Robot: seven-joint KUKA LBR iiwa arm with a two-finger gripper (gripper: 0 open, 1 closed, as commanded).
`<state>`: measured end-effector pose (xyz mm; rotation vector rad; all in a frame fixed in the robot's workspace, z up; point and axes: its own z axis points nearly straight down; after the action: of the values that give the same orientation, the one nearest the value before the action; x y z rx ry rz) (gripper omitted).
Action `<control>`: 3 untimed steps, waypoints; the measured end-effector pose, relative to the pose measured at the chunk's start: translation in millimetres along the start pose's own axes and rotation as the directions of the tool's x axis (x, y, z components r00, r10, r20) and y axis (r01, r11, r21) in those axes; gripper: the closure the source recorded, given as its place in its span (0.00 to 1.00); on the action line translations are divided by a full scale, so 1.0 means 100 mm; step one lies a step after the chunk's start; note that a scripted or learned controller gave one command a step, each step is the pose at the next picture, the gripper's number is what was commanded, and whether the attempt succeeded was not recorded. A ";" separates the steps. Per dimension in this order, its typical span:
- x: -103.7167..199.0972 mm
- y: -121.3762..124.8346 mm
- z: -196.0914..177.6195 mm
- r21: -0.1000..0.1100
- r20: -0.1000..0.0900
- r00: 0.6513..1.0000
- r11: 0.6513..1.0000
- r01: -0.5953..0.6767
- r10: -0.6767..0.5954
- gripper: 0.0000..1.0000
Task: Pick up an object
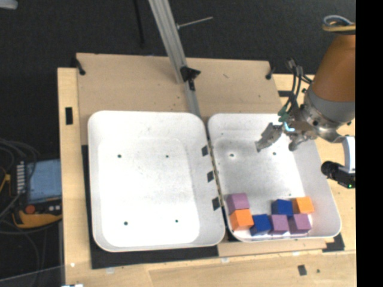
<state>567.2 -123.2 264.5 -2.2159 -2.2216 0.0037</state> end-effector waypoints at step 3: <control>-0.05 0.03 1.22 0.001 0.002 1.000 1.000 -0.005 0.005 0.00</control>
<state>569.6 -127.7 142.2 -2.2216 -2.2168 0.0077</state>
